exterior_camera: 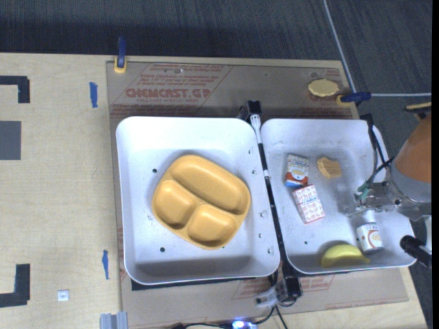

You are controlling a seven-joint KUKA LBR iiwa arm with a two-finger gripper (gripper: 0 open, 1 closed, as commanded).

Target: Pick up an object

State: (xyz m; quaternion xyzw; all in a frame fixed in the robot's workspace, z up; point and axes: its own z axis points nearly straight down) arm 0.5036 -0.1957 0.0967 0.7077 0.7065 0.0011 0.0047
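Over the right bin (274, 184), the gripper (365, 197) hovers above a can (369, 238) and banana (341, 254); finger spread unclear, so centring on one object looks wise

Two white bins (137, 184) are sitting side by side. One yellow three-compartment tray (200, 201) is lying in the left bin. The right bin is holding five items: two small cartons (297, 171) (309, 203), one tan biscuit-like piece (329, 167), one small can (370, 237), and one yellow fruit (342, 254), possibly a lemon. One tan disc (324, 88) is resting outside.
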